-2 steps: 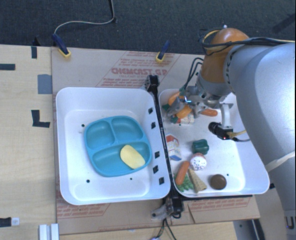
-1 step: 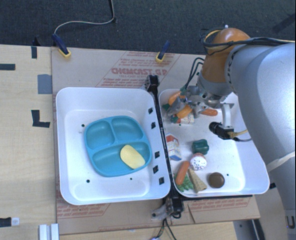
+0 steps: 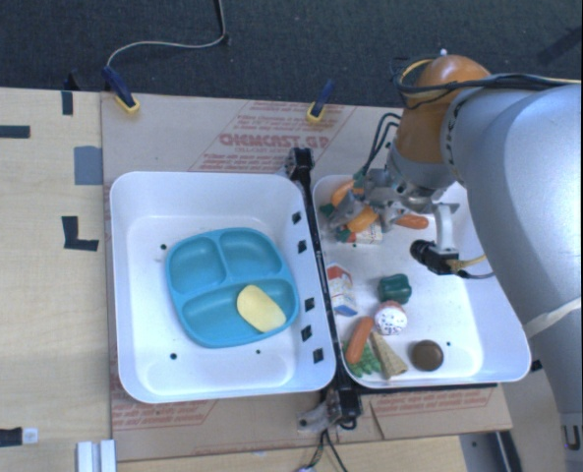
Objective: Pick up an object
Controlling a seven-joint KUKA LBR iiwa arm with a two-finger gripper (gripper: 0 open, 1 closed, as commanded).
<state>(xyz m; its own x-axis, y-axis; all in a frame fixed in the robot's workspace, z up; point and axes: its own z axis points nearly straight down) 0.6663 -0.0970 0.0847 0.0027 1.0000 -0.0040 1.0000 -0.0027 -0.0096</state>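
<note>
A pale wood counter (image 3: 35, 293) carries a cardboard sheet (image 3: 252, 141) clipped at its far edge, with dark carpet (image 3: 271, 18) beyond. On the sheet two shallow glossy white bins sit side by side. The left bin (image 3: 139, 362) holds a blue moulded tray (image 3: 207, 264) with compartments; a smooth yellow oval (image 3: 261, 309) lies in the tray's near right compartment.

The right bin (image 3: 488, 347) holds small toys: a carrot (image 3: 358, 338) near its near left corner, long axis running from that corner toward the far right, a green block (image 3: 394, 287), a white ball (image 3: 390, 319), a brown disc (image 3: 427, 354), a tan wedge (image 3: 390, 358).

The grey arm (image 3: 527, 165), orange-banded, bends down over the bin's far left corner. Its claw (image 3: 365, 212) sits among orange pieces (image 3: 362, 220) there; whether it is wide or closed, I cannot tell
</note>
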